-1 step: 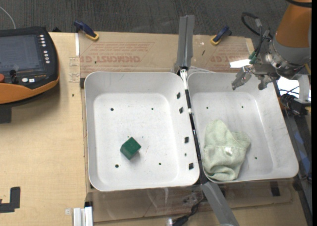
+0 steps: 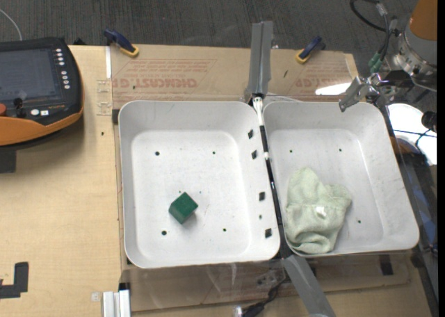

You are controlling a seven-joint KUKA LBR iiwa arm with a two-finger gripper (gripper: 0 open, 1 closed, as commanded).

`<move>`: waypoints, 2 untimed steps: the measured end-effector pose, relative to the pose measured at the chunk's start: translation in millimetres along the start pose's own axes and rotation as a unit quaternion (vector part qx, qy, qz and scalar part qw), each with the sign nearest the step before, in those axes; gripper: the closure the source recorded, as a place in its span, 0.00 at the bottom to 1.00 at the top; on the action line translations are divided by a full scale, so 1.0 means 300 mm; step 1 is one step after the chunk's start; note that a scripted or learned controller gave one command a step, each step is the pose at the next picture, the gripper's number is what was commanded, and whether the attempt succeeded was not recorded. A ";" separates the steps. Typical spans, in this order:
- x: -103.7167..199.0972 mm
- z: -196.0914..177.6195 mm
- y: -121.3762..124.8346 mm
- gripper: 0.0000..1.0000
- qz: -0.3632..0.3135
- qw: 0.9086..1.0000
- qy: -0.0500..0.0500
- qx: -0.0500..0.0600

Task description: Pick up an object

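Arm cropped at the upper right edge.
The two-finger gripper point(image 2: 356, 94) was blurred; its fingers' spread could not be told.

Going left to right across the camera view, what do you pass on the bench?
Teach pendant → green block in the left bin → pale green cloth in the right bin → gripper at the right bin's far right corner.
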State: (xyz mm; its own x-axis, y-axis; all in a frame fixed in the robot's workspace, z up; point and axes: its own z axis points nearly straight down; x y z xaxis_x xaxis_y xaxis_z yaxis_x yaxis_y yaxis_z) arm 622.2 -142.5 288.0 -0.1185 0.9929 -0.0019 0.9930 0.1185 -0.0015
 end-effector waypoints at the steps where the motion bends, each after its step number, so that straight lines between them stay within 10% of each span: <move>1: 0.113 0.484 0.017 0.00 0.074 0.997 0.001 0.001; 2: 0.499 0.327 -0.082 0.00 0.047 0.999 0.001 0.002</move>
State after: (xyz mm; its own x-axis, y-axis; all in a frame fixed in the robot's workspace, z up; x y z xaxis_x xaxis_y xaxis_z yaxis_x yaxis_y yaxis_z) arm 579.8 3.1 189.7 -0.0239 0.9997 -0.0008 0.9997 0.0239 -0.0048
